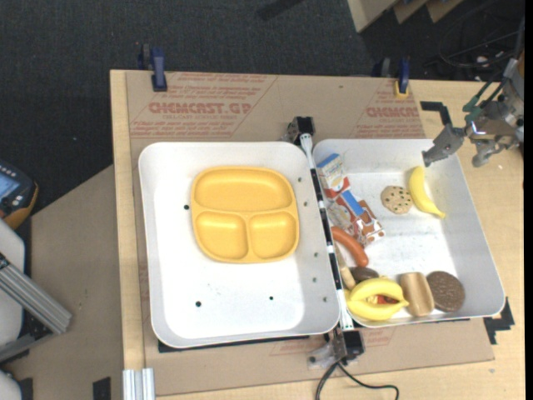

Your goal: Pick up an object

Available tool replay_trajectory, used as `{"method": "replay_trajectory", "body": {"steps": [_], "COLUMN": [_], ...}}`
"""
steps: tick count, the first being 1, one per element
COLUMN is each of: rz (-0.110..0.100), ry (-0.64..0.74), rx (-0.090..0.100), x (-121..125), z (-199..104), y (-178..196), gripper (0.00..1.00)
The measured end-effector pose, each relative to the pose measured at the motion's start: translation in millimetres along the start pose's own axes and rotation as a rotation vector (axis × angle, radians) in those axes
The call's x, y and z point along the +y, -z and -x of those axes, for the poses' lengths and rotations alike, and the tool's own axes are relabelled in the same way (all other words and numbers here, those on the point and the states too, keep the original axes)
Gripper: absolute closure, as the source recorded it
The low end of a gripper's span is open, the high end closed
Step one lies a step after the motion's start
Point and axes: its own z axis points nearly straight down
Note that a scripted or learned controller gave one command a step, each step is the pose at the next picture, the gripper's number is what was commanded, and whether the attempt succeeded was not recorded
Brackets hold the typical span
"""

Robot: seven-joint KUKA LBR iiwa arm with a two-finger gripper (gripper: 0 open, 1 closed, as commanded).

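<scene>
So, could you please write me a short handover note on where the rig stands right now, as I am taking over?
Gripper: at the far right edge of the right bin, above its rim, with nothing visibly between the jaws; whether they are open or shut cannot be told.
Things: the banana and cookie lie in the right bin closest to the gripper. The snack packets, the sausage, the yellow taco-like toy and the brown round piece also lie in that bin. The yellow divided plate lies in the left bin.
Done: nothing lifted.
Left: grasp and lift one object; the banana looks nearest.
</scene>
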Motion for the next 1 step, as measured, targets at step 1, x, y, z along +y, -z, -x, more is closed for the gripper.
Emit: {"method": "replay_trajectory", "body": {"steps": [1], "rz": [0.001], "ry": [0.003], "rx": [-0.001], "x": [55.9], "z": [7.6], "y": [-86.6], "gripper": [0.00]}}
